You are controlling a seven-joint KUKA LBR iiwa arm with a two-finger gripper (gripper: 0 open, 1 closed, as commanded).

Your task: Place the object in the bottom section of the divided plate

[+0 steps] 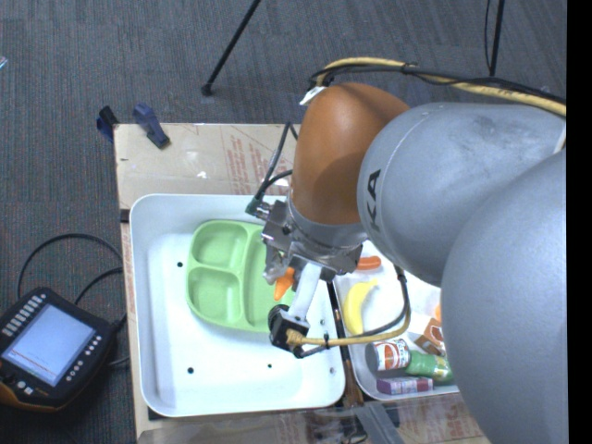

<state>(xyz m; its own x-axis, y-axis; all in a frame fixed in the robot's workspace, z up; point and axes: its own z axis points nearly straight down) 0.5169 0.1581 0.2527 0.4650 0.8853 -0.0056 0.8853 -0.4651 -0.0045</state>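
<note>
The big, round grey arm [444, 192] with its shiny orange band reaches over the smooth white left bin [157, 340]. In it lies a light green plate [215, 296] with rounded dips. The tool [280, 268] hangs over the plate's right edge; I cannot tell if it is open or closed. A small orange thing [282, 286] shows just under the tool.

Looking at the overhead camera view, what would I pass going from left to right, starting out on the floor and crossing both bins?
Teach pendant → green divided plate → small orange piece at the plate's right edge → banana → green bottle.
</note>
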